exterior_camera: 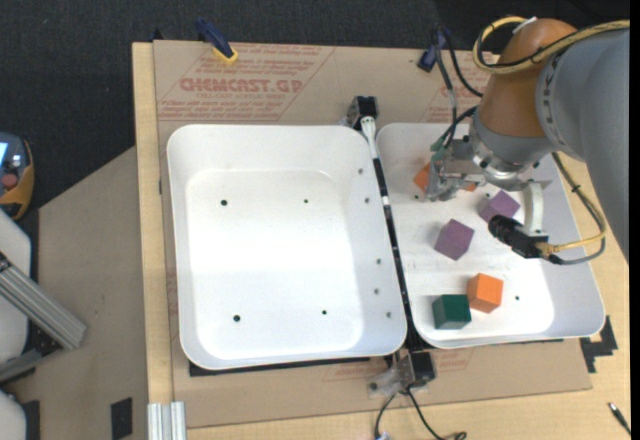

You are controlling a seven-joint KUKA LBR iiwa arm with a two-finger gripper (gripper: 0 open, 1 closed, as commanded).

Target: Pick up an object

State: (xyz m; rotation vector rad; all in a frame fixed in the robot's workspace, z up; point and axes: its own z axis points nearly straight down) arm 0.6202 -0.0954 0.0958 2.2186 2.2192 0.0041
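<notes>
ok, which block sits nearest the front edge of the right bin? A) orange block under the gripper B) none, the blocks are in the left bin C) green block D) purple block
C: the green block lies lowest in the right bin, just beside an orange block, with the purple block further back.

Four blocks in right bin, left bin alongside.

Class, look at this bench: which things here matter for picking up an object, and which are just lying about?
Belong to the job:
gripper
purple block
second purple block
orange block
green block
orange piece by the gripper
right bin

Just lying about:
left bin
blue clamps
cardboard sheet
</notes>
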